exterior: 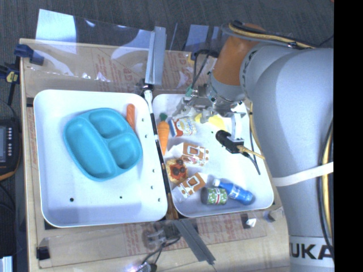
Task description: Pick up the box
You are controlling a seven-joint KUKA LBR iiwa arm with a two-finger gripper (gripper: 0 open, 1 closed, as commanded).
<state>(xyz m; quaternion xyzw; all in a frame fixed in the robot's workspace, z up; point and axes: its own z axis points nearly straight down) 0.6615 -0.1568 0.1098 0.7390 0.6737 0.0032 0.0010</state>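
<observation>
Two white bins (pixel 54 208) share the bench; the arm (pixel 283 95) bends over the right one, tool (pixel 195 103) state unclear.

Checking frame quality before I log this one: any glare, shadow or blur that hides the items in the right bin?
Camera view: even lighting, sharp enough overall; glare sits on the clear sheet behind the bins; the arm covers the right bin's far corner; small items near the gripper are blurred and hard to separate.
</observation>
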